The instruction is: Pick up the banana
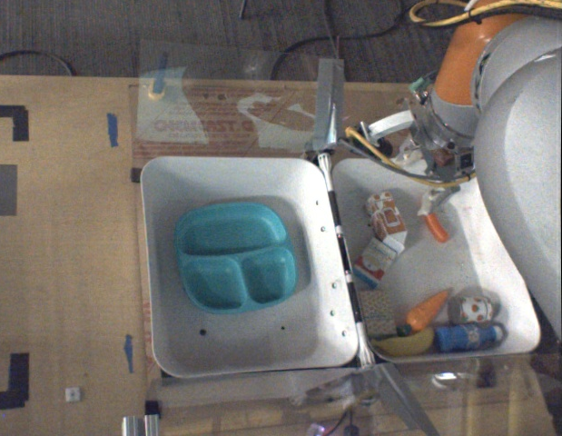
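Here, banana (406, 341) lies untouched in the right bin's (512, 271) lower corner.
Tool (435, 193) hangs at that bin's upper part, well apart; its state I cannot tell.

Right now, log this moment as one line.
gripper: over right bin upper end | banana: near edge of right bin, beside carrot | grasp: not yet

Single fixed overhead camera, slanted down on both bins (162, 243).
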Robot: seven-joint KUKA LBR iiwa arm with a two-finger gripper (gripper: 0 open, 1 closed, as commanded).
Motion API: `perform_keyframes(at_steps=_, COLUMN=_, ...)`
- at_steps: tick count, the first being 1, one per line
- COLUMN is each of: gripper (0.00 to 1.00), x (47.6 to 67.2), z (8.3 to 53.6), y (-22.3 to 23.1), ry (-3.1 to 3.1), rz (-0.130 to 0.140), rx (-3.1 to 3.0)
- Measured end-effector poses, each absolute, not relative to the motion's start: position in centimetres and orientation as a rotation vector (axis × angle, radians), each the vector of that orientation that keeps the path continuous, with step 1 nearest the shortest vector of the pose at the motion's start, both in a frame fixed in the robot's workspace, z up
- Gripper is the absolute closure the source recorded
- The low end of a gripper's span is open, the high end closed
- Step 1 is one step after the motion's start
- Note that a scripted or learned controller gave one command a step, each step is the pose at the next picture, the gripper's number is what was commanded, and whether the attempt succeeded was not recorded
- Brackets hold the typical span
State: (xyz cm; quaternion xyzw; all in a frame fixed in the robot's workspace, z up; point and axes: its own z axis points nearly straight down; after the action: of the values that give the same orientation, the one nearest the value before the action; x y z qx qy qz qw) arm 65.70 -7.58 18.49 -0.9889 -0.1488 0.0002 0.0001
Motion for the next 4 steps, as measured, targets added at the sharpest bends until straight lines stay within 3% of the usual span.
perform_keyframes(at_steps=1, gripper=0.0, x=65.1, z=41.0, y=-5.7, ry=-0.855, rz=0.001, rx=-3.023)
perform_keyframes(at_steps=2, gripper=0.0, x=65.2, z=43.5, y=-9.8, ry=-0.312, rz=-0.003, rx=-3.126)
perform_keyframes(at_steps=3, gripper=1.0, x=65.2, z=44.5, y=-10.0, ry=-0.303, rz=-0.007, rx=-3.125)
perform_keyframes(at_steps=4, gripper=0.0, x=65.2, z=44.5, y=-10.0, ry=-0.304, rz=-0.006, rx=-3.125)
